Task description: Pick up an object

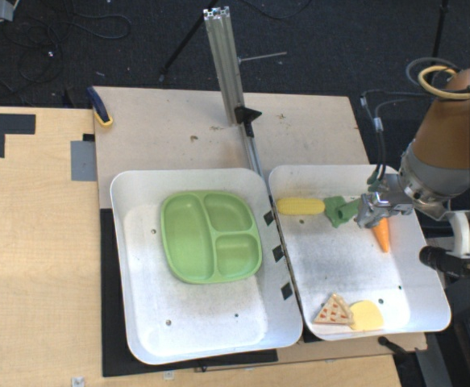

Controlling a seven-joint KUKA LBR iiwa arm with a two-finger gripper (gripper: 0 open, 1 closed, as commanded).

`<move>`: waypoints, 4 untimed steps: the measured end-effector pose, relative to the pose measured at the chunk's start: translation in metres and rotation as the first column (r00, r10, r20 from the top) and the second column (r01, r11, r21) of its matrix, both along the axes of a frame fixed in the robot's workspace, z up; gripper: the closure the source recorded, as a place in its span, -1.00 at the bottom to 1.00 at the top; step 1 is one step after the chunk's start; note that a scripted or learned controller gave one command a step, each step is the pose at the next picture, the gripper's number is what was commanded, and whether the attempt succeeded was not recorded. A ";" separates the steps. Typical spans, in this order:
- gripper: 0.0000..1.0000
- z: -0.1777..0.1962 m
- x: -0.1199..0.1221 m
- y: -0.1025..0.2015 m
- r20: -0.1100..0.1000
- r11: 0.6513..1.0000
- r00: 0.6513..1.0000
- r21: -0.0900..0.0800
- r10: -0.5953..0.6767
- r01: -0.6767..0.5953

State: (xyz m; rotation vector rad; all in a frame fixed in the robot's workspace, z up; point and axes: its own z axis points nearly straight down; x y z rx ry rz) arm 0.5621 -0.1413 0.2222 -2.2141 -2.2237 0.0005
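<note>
Hand [373, 213] beside carrot [382, 235]; right bin [428, 297]

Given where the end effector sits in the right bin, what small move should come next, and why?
Probably a short descent: the end effector sits between the green plastic piece and the orange toy carrot, and nothing visibly sits in its grip, so closing first would likely miss.

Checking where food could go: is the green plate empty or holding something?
Empty. The green plate lies flat in the left bin, and all three of its compartments show bare green.
</note>
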 end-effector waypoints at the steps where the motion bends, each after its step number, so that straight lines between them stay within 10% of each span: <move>1: 1.00 0.010 -0.017 0.050 -0.001 1.000 1.000 0.001 0.000 0.000; 4: 1.00 0.013 -0.054 0.220 -0.001 1.000 1.000 0.000 0.002 -0.002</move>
